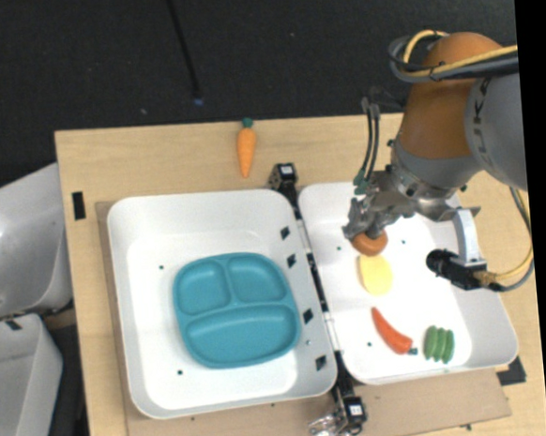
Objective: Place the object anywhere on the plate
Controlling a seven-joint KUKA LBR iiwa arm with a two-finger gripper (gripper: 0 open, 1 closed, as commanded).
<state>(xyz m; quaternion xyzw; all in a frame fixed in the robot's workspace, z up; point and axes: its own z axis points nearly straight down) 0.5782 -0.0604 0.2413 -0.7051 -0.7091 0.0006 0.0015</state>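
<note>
Landmark: you can read every place here off the teal divided plate, which lies in the left white bin.
Hand: your hand hangs over the right white bin, well to the right of the plate; it sits right on top of a small orange round object, but you cannot tell from this slant whether it is parted or clamped on it.
Task's thing: judge the orange object as the one in hand; it lies right of the plate, across the divider.
Doing it well: confirm the grip first, lift high enough to pass the two bin walls, then travel left and release low over any plate compartment.
In the way: the raised rims and black clips between the bins.
Around: a yellow piece just beyond the orange one, a red chili pepper and a green vegetable farther right of the plate, and a toy carrot on the desk above it.
</note>
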